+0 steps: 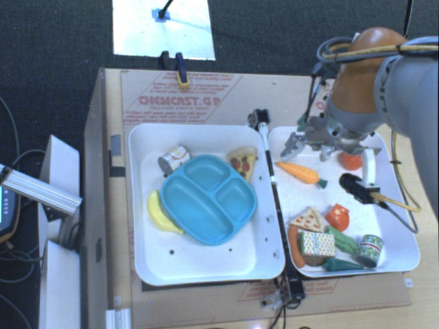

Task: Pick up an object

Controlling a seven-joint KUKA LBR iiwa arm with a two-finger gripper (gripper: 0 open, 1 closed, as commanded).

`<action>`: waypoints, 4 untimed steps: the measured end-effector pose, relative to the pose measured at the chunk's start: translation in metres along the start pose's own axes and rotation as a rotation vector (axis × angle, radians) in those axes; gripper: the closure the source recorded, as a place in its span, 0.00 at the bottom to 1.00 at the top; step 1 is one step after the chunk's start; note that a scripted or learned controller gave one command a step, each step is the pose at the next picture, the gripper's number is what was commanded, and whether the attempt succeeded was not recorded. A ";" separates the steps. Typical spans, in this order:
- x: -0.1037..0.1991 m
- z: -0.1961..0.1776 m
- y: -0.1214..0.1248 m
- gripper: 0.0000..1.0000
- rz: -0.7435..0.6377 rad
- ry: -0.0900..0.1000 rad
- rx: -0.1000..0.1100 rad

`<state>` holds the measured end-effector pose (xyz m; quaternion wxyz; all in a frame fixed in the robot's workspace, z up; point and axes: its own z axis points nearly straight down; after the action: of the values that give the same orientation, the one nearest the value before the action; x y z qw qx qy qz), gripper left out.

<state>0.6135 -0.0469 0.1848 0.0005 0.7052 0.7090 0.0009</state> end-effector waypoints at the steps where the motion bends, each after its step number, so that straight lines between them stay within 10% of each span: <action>1: -0.047 0.037 0.044 0.00 0.004 -0.002 0.001; 2: -0.067 -0.011 0.018 0.00 0.003 -0.002 -0.002; 4: -0.071 0.101 -0.077 0.00 0.005 -0.001 0.002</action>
<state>0.5369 -0.1182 0.0840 0.0002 0.7071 0.7071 -0.0001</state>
